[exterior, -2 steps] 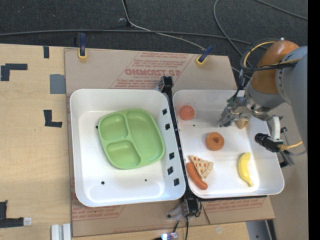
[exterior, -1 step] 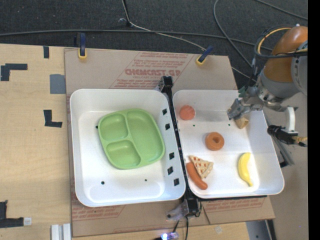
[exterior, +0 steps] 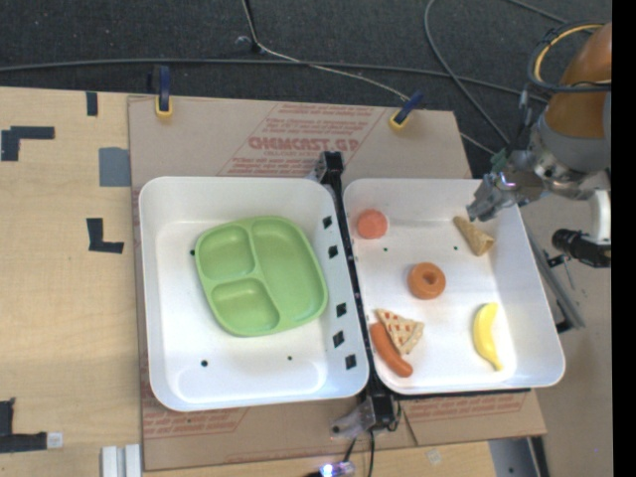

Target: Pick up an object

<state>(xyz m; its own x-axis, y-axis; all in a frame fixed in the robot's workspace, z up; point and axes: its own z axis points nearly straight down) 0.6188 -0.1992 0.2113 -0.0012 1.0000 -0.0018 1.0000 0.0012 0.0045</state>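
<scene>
Landmark: the orange ring-shaped toy doughnut (exterior: 427, 281), roughly mid-way in the right-hand shallow white bin (exterior: 517, 296).

Nearest the camera, below and left of the doughnut: a red toy sausage (exterior: 390, 350) lying at a slant, w/ a toy pizza wedge (exterior: 401, 330) touching its upper side. Below-right of the doughnut, near the bin's right wall, a yellow toy banana (exterior: 486, 335), well apart from the other 2.

Left of the doughnut, across the black divider, the 2nd white bin (exterior: 164, 266) holds a pale green 3-compartment plastic tray (exterior: 260, 274), lying flat.

Above-left of the doughnut, a round salmon-orange toy ball (exterior: 371, 224). Above-right, a tan wedge-shaped toy, poss. a cone or bread piece (exterior: 475, 235), close to the far right corner.

Furthest back: the tool (exterior: 490, 203) on the grey arm w/ orange band (exterior: 576, 87), reaching in from the right, just above-right of the tan wedge and about touching its upper end. Can't tell if the tool is spread or closed; too small and dark. Nothing is visibly between its tips, so no grasp yet.

Likely target is the tan wedge. Risks as I judge them:
- wedge sits near the bin wall, so the tool may hit the rim on descent
- tapered shape may squirt out when squeezed
- off-centre contact could just shove it into the corner

All 6 items remain in the bins on the surface, nothing lifted.
</scene>
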